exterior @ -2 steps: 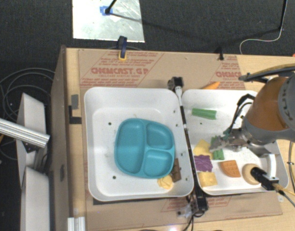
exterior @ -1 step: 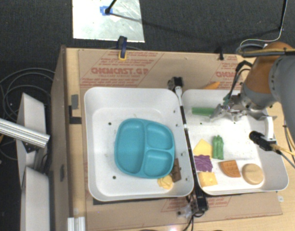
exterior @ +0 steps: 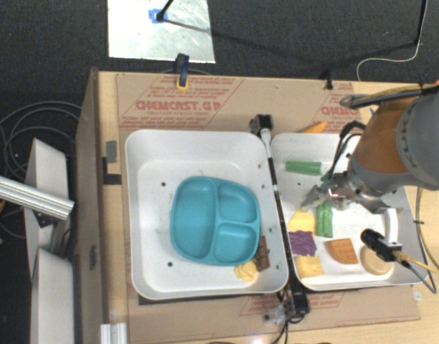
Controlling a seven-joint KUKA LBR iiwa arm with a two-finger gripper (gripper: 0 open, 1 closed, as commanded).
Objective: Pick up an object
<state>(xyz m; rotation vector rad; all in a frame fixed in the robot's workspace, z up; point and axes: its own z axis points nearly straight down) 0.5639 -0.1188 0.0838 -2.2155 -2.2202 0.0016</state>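
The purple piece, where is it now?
In the right bin, near its front left corner: the purple piece lies below a yellow block.

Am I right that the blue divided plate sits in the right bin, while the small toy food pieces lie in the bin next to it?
Not quite: the camera view shows the blue divided plate in the left bin. The toy food pieces, such as the purple piece, lie in the right bin.

Around the two bins
A foil sheet [exterior: 161, 18] lies on dark floor beyond the cardboard-covered bench [exterior: 205, 99]; cables [exterior: 22, 124] and a metal rail [exterior: 29, 196] sit at the left.
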